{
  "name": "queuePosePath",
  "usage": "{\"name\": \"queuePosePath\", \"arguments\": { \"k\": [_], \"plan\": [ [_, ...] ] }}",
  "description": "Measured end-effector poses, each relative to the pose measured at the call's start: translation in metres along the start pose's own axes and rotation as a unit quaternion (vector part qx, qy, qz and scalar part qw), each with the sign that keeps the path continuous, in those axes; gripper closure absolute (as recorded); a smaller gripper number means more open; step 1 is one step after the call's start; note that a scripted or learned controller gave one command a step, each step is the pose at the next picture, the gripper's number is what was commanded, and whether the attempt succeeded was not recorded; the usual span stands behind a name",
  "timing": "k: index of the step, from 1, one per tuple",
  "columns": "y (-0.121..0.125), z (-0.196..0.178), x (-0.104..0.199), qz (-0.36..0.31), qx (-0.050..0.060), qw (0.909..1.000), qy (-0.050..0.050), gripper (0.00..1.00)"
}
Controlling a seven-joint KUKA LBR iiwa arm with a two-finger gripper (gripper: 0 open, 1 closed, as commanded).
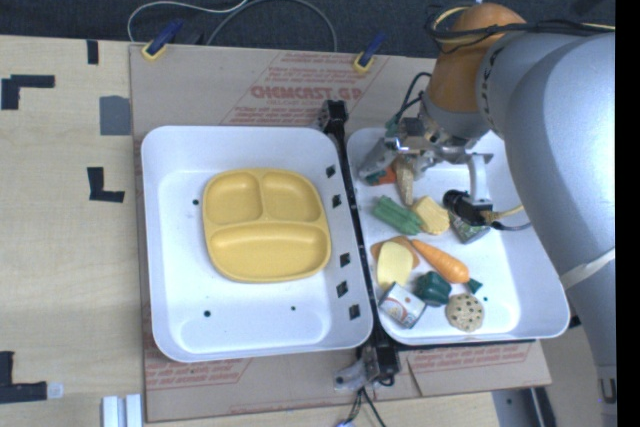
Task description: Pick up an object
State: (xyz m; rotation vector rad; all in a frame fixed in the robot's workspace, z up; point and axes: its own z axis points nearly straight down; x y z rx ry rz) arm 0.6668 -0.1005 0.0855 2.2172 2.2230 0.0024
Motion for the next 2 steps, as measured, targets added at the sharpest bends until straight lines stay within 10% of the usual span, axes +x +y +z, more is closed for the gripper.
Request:
{"name": "queuePosePath", "arguments": {
  "k": [1, 2],
  "plan": [
    [0.000, -0.011, 0.000, 0.000, -0.001, 1.0000, 0.000, 1.00],
    [-0.038, -0.121, 0.064, -0.003, -0.002, 1.0000, 0.002, 1.00]
  ]
}}
